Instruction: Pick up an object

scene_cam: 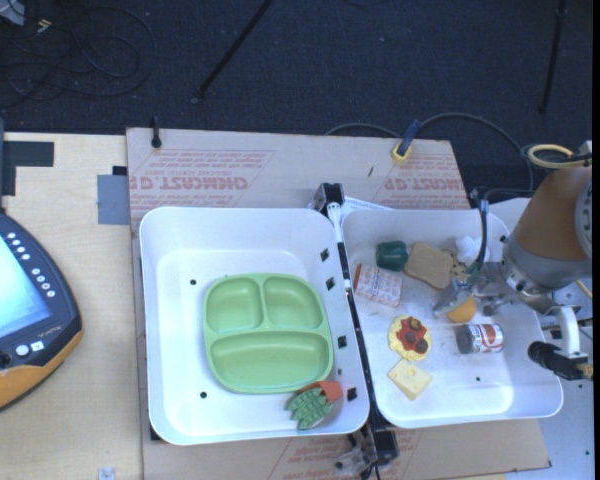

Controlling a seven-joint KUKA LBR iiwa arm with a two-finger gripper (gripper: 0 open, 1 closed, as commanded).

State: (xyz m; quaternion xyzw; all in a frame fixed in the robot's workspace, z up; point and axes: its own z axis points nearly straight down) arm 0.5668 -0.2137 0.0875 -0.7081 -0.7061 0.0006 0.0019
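My gripper [462, 294] reaches in from the right and hangs low over the right bin [540, 400], right above a small orange piece [463, 312]. Just below it a small can [480, 339] lies on its side. To the left lie a tan slice of bread [430, 264], a dark green object [391, 255], a white and pink packet [380, 286], a round pizza toy [411, 337] and a yellow cheese wedge [410, 378]. The orange piece is partly hidden by the gripper, and I cannot tell whether it is touched.
The left bin [170, 268] holds a green divided plate [268, 331] and a carrot toy with green leaves [315, 403] at its front right corner. A tablet-like pendant [20, 308] lies at the far left. Cables run behind the bins.
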